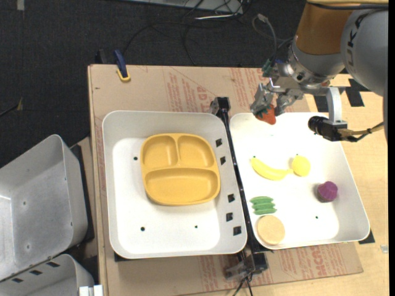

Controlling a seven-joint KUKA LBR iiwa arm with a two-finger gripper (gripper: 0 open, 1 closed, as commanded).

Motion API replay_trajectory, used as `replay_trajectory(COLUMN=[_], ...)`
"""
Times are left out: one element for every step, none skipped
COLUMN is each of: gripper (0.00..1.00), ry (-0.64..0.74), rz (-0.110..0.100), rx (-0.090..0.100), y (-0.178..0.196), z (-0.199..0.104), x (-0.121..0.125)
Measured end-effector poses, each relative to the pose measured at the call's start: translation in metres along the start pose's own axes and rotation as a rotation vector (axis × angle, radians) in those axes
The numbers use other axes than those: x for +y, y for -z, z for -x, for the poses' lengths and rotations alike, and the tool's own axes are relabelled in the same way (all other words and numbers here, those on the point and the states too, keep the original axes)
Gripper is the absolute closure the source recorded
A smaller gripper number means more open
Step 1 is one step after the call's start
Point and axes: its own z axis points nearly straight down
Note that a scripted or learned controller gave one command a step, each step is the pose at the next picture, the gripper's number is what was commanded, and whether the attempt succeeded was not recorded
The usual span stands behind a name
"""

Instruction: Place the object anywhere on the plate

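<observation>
On the worktop (160, 88), the left bin (120, 227) is carrying a yellow divided plate (180, 169), which is sitting slightly toward 12 o'clock of the bin's middle. In the right bin (345, 217), a banana (269, 169) is lying near the centre, with a lemon (300, 166) touching it at 3 o'clock. A green pod (263, 205) and a tan disc (270, 229) are resting at 6 o'clock of the banana, and a purple fruit (327, 191) is lying at 4 o'clock. The gripper (270, 108) is hanging over the bin's 11 o'clock corner, pinching a small red object (268, 115) between its fingers.
</observation>
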Motion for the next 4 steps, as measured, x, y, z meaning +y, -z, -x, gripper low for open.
replay_trajectory(gripper=[1.00, 1.00, 1.00, 1.00], ry=[0.000, -0.001, -0.001, -0.001], rz=[-0.001, -0.001, 0.001, -0.003], rx=[0.000, -0.001, 0.000, -0.002], y=[-0.004, -0.011, -0.020, -0.055], z=[-0.060, -0.113, -0.163, -0.212], x=[-0.007, -0.019, -0.017, -0.026])
